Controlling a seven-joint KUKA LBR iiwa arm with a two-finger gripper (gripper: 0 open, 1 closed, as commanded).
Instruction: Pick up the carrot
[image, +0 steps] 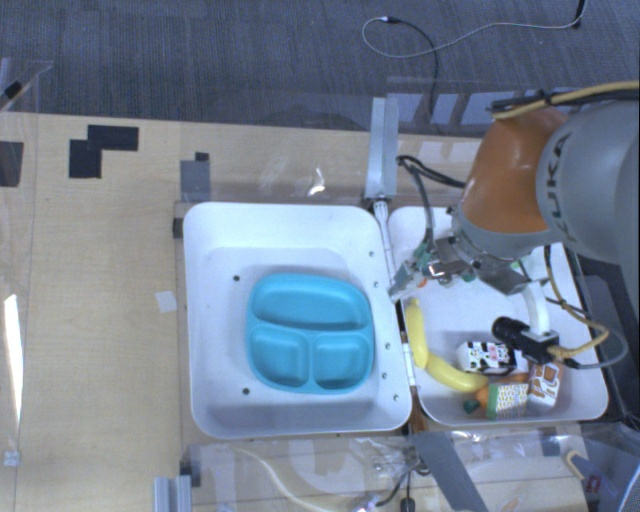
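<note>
The carrot (480, 400) lies at the front of the right bin (590, 400). Just a small orange piece of it shows, between the banana's tip and a small printed box. My gripper (412, 276) hangs over the back left part of the right bin, close to the wall between the two bins. It is well behind the carrot and apart from it. The grey and orange wrist covers most of it.
A yellow banana (432, 358) lies along the right bin's left side. Near the carrot are a black-and-white patterned item (483, 356), a printed box (510, 397) and a small brown packet (545, 381). The left bin (215, 300) holds a blue divided plate (310, 333).
</note>
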